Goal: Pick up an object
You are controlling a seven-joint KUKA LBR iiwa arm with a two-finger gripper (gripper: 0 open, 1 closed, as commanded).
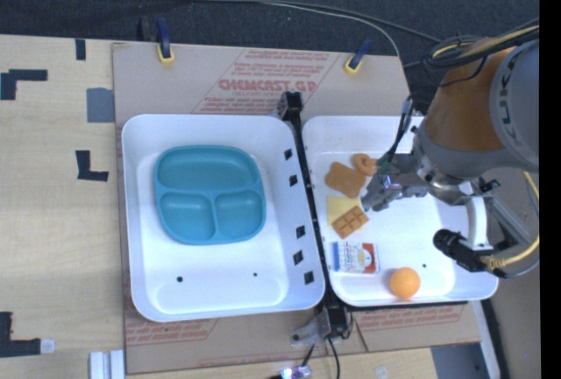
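Observation:
The right bin (438, 215) holds several small items. A brown toast-like piece (344, 179) and a small orange ring-shaped piece (364, 163) lie near its far left. A yellow waffle-like piece (347, 217) sits just in front of them. A white, red and blue packet (355, 258) and an orange ball (404, 282) lie near the front edge. My gripper (379, 193) hangs low over the bin, just right of the toast and the waffle piece and below the ring. Nothing shows in its grasp.
The left bin (145, 281) holds a blue divided plate (210, 194). A black divider (302, 193) runs between the bins. The arm's grey and orange body (473, 118) covers the right bin's far right corner, with cables (478, 250) hanging by its right wall.

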